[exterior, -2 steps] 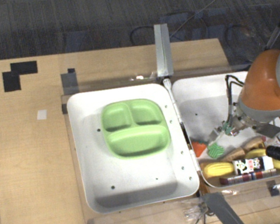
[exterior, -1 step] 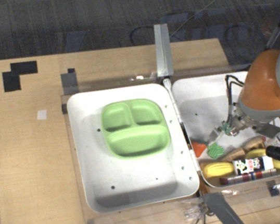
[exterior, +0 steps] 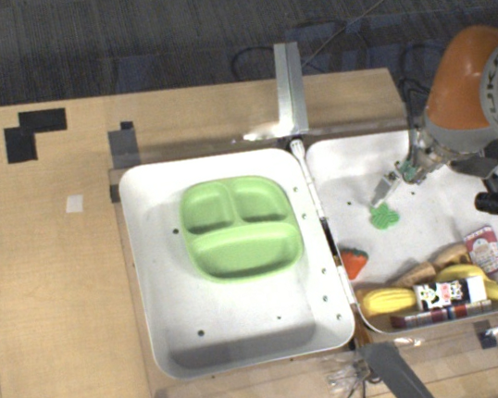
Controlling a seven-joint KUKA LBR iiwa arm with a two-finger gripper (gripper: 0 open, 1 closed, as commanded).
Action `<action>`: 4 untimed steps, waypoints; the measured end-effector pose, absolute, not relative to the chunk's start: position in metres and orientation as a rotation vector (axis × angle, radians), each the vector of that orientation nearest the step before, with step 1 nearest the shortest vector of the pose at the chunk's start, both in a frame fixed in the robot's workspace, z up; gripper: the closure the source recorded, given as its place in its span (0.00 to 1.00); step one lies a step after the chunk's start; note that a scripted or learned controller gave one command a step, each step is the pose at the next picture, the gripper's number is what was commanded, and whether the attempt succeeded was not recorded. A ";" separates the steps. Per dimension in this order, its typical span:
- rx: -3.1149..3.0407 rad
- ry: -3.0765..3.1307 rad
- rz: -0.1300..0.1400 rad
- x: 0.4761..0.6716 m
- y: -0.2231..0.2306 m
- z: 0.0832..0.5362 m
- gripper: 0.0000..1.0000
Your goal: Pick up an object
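Two white bins sat side by side on the bench (exterior: 49, 300). Along the near wall of the right bin (exterior: 429, 151) the clutter was thickest. I counted two bananas there: one banana (exterior: 387, 300) lay toward the near left corner, and the second banana (exterior: 472, 275) curved toward the near right corner. A small black-and-white carton (exterior: 451, 293) lay flat in front of them, touching both. Just behind ran one brown stick-like piece (exterior: 425, 265), and one red-and-white box (exterior: 485, 250) stood against the right wall. One red toy with a green top (exterior: 355, 263) rested by the left wall, close to the divider between the bins.

Further back, near the middle of that bin's floor, one small green toy (exterior: 383, 216) lay alone, well apart from the near pile, with bare floor around it.

Beyond it the gripper (exterior: 386, 188) came in from the right, tilted down and left; its tip stood just past the green toy, a little apart from it. Its fingers were too small and blurred for me to tell whether they were apart or together. Nothing could be seen between them. The orange band (exterior: 461, 89) bulked over the far right corner.

The left bin (exterior: 173, 341) carried one green divided plate (exterior: 239, 226), with three compartments, lying slightly toward its far side.
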State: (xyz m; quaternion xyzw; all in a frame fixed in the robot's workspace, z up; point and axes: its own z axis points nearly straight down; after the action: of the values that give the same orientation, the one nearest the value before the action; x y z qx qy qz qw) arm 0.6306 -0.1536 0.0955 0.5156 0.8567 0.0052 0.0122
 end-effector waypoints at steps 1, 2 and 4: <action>1.692 2.617 0.018 0.573 -0.153 0.096 0.00; 1.743 2.584 0.017 0.567 -0.149 0.097 0.00; 1.633 2.652 0.022 0.607 -0.102 0.096 0.00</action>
State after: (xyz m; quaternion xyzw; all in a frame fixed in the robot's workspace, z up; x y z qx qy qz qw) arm 0.6070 -0.1021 0.0964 0.5243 0.8514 0.0070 0.0135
